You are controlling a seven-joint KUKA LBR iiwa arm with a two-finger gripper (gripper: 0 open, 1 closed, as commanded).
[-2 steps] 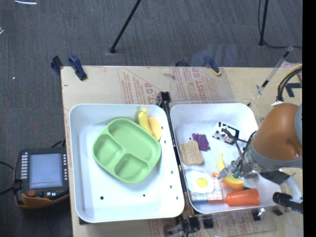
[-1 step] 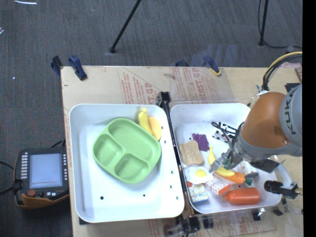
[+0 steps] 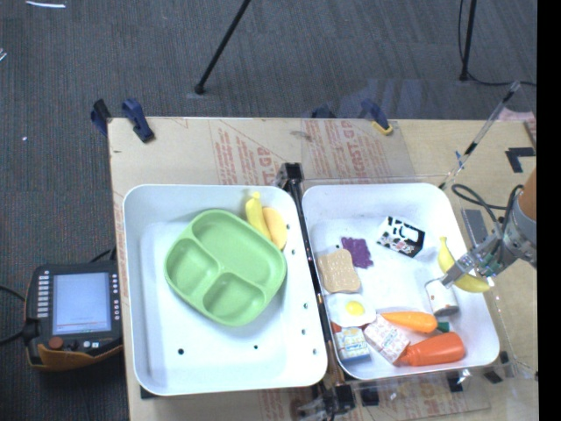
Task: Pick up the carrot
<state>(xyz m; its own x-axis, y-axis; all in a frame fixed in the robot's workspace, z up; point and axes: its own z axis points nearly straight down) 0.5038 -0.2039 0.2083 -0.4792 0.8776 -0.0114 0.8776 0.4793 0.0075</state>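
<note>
The carrot (image 3: 410, 321), orange with a small green end on its right, lies flat in the front part of the right bin (image 3: 377, 196). It rests between a fried-egg toy (image 3: 351, 309) and a small upright can (image 3: 443, 296). My gripper (image 3: 465, 272) reaches in from the right edge, over the bin's right side. It hangs by a yellow banana (image 3: 452, 261) and just above the can, up and to the right of the carrot and apart from it. Nothing of the carrot is covered.
A larger orange bottle-shaped item (image 3: 432, 350), a pink box (image 3: 386, 338) and a small carton (image 3: 352, 345) crowd the carrot's front. Toast (image 3: 338, 271), a purple piece (image 3: 357, 251) and a black-and-white carton (image 3: 401, 237) lie further back. The left bin holds a green divided plate (image 3: 226, 266) and yellow items (image 3: 266, 220).
</note>
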